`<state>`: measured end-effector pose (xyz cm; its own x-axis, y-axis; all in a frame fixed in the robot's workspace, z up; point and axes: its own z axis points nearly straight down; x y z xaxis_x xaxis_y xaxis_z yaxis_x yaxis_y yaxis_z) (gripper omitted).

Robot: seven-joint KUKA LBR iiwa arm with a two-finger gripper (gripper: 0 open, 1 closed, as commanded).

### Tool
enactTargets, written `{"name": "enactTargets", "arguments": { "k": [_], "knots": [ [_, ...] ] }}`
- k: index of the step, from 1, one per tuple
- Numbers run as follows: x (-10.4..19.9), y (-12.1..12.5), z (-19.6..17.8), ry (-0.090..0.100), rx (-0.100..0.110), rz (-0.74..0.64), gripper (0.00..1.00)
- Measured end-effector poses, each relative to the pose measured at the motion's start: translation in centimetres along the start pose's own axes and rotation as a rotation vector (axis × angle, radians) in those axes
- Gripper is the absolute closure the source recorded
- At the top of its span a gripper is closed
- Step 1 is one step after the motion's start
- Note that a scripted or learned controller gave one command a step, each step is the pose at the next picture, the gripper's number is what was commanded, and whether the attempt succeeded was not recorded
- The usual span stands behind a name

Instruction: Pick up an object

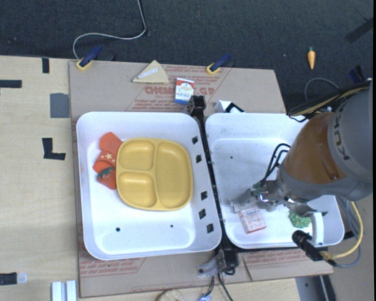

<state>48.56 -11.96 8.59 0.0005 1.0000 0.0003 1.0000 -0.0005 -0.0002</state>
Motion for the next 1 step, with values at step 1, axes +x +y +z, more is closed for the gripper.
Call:
{"name": "enactTargets", "arguments": {
  "k": [1],
  "knots": [
    [-5.47, 6.11, -12.88, -0.003, -0.002, -0.001, 0.00]
  ]
}}
